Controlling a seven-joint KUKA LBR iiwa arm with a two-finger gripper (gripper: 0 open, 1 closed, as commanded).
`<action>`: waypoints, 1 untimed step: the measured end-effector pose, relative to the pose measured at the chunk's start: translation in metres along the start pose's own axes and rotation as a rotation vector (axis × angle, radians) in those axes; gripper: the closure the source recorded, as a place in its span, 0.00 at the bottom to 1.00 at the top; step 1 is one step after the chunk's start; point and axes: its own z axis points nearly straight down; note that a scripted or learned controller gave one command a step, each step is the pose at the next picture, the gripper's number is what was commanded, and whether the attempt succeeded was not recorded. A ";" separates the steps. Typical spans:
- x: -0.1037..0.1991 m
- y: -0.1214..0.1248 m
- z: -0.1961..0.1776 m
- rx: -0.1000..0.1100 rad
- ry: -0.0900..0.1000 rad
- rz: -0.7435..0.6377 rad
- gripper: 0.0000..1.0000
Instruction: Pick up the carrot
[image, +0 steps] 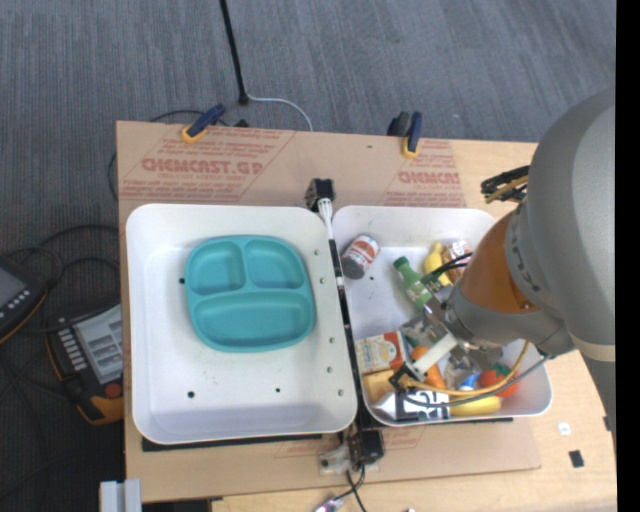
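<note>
- Our gripper (425, 352) hangs low in the right bin (400, 222) among the clutter; we cannot tell how far it is open.
- We see the carrot (437, 378) just beside it, near the yellow banana (472, 405).
- We see the teal plate (250, 293) in the left bin (150, 330).

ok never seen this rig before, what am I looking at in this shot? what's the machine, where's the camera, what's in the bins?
One camera, fixed above the bench and looking down at a slant. The big grey shape with the orange band on the right is a robot arm reaching in; its gripper is down among the clutter in the right bin.

Two shallow white bins sit side by side on a brown board. The left bin holds a teal divided plate. The right bin holds a jumble of small toy-like items: a small can, a green bottle, a yellow piece near the front wall and an orange piece just under the gripper, possibly the carrot it is meant to pick up.

Whether it holds anything cannot be told from here.
</note>
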 end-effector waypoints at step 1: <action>0.000 0.000 0.000 0.001 0.000 0.000 0.00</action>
